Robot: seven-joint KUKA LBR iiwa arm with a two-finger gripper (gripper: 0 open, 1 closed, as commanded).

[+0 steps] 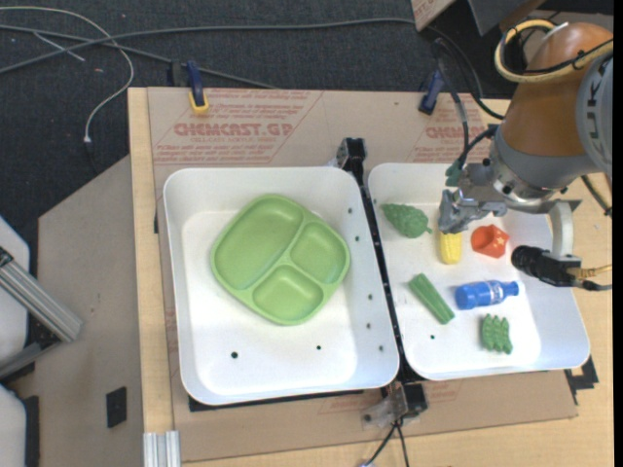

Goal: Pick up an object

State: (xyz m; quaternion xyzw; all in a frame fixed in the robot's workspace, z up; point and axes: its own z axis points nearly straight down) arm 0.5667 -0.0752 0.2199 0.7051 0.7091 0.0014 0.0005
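Note:
My gripper point(454, 218) hangs low over the right bin point(560, 353), right at the top end of a small yellow corn-like piece point(450, 250). To its left lies a green leafy toy point(407, 220), and an orange-red pepper point(490, 240) lies to its right. Further forward are a green stick point(430, 297), a blue bottle point(485, 293) on its side and a green knobbly piece point(495, 334). Nothing shows in the gripper's grasp.
The left bin point(195, 358) holds a light green divided plate point(280, 258). A black ridge point(375, 261) separates the two bins. A black cable plug point(540, 263) juts over the right bin's right side. The arm's bulk point(550, 115) hangs above the bin's far right corner.

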